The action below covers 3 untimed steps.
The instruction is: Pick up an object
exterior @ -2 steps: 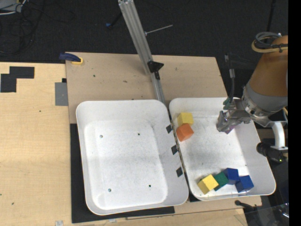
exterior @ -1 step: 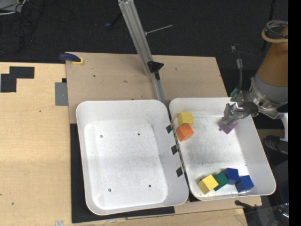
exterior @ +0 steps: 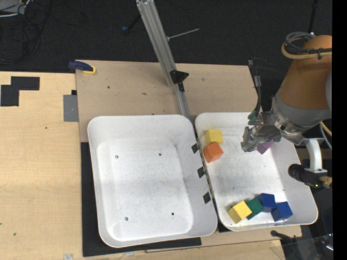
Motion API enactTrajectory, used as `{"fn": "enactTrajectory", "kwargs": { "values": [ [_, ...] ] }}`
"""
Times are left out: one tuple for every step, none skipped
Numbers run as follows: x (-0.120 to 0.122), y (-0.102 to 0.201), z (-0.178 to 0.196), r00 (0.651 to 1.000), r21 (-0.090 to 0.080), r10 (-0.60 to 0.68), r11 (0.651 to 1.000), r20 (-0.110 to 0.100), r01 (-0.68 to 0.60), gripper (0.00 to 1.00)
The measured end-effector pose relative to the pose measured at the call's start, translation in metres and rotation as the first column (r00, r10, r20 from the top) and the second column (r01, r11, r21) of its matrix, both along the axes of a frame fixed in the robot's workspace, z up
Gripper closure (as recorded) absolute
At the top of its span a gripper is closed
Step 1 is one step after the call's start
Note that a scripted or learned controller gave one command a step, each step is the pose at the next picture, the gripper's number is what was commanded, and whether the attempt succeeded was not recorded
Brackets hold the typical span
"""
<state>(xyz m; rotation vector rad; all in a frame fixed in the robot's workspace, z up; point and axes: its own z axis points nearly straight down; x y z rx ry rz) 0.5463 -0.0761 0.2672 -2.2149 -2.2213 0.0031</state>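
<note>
My gripper [exterior: 255, 141] hangs over the far part of the right bin [exterior: 303, 213], my grey wrist and orange band reaching in from the right. A purple block [exterior: 265, 145] sits right at my fingertips, tucked against their right side and partly hidden by them. I cannot tell whether my jaws are spread or pressed together, nor whether the block is truly between them or merely beside them; the metal there is a dark tangle from this angle. So little of the purple block shows that I cannot make out a long axis or which way it points; the visible bit looks like a tilted corner.

Left of me in the same bin, close to the wall it shares with the other bin, a yellow cube [exterior: 213, 136] lies just on the far side of an orange cube [exterior: 212, 152], the two touching or nearly so. Both look about as wide as they are long, with no clear long axis, their edges turned slightly off the bin's walls.

At the near end of the right bin a cluster huddles together: a yellow block [exterior: 239, 210] on the left, a green block [exterior: 254, 207] beside it, then two blue blocks [exterior: 274, 206] to the right, the row running roughly left to right.

The left bin [exterior: 103, 145] stands alongside, well apart from me.
</note>
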Motion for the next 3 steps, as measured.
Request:
{"fn": "enactTrajectory", "kwargs": {
  "values": [
    [-0.009,0.051,-0.018,1.0,0.0,0.001,1.0,-0.001,-0.001,1.0],
    [-0.018,0.108,-0.032,1.0,0.001,0.002,1.0,-0.001,-0.002,1.0],
    [-0.025,0.154,-0.043,1.0,0.0,0.001,1.0,-0.002,-0.001,1.0]
  ]
}}
